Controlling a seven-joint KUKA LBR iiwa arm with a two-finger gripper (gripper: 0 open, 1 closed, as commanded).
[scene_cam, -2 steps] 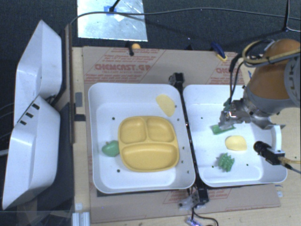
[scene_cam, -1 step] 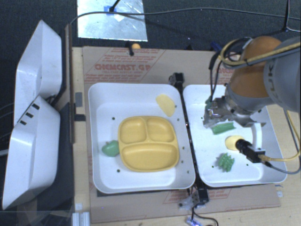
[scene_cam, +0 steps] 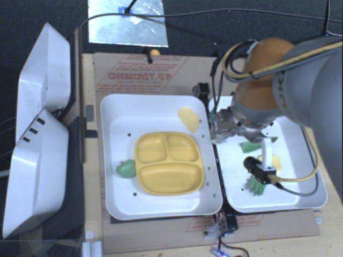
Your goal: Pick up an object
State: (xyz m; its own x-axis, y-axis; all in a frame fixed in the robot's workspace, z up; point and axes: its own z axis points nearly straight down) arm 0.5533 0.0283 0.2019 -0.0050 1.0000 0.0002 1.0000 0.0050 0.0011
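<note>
Two shallow bins sit side by side on a bench, seen from above. In the white left bin (scene_cam: 110, 143), a small green rounded piece (scene_cam: 126, 168) lies at the left, touching a yellow three-compartment plastic tray (scene_cam: 169, 162) that takes up the middle. A pale yellow oval piece (scene_cam: 188, 119) leans in the far right corner.

The gripper (scene_cam: 222, 130) hangs over the wall between the bins, on the left side of the white right bin (scene_cam: 292, 205). Whether it is open or closed cannot be told.

The likeliest target is a small green block (scene_cam: 250, 146) lying just right of the gripper. It looks light, rigid and smooth, probably plastic, and is best pinched across its short sides. Nearer the front lies a green ridged piece (scene_cam: 256, 187), and a yellow piece (scene_cam: 274, 162) shows partly behind the robot's hardware. The bin wall close on the left and the crowded neighbours leave little room.
</note>
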